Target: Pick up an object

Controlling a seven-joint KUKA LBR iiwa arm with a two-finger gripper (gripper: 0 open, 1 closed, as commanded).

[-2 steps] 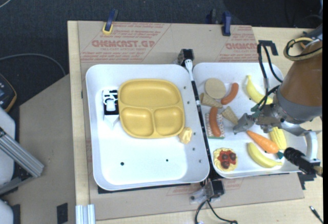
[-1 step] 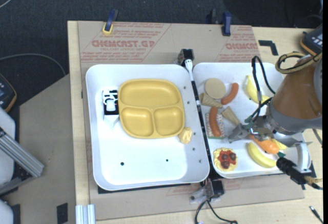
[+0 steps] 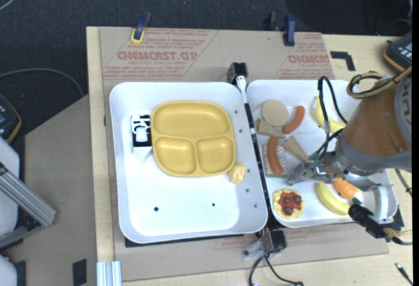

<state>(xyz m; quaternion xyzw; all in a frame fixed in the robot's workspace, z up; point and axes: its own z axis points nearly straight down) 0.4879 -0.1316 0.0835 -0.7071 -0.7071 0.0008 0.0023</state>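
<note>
In the right bin (image 3: 288, 89), the gripper (image 3: 302, 172) reaches in from the right, its dark metal fingers low over the middle of the bin floor. Whether they are spread or closed cannot be told from this angle, and nothing is visibly held between them.

Several toy foods lie around it. A sausage (image 3: 274, 156) lies lengthwise just left of the fingertips, close to or touching them; which cannot be told. A small pizza (image 3: 288, 203) with red topping sits below and to the left of the gripper, near the bin's front edge. A banana (image 3: 332, 198) lies to the gripper's lower right, with an orange carrot (image 3: 345, 188) across it. Farther up the bin are a tan round bun (image 3: 274, 111) and a second sausage (image 3: 294, 119), well apart from the gripper.

The left bin (image 3: 131, 167) bears a yellow divided tray (image 3: 193, 136), a black-and-white tag (image 3: 140, 131) at its left, and a pale yellow lump (image 3: 237, 173) by its lower right corner.
</note>
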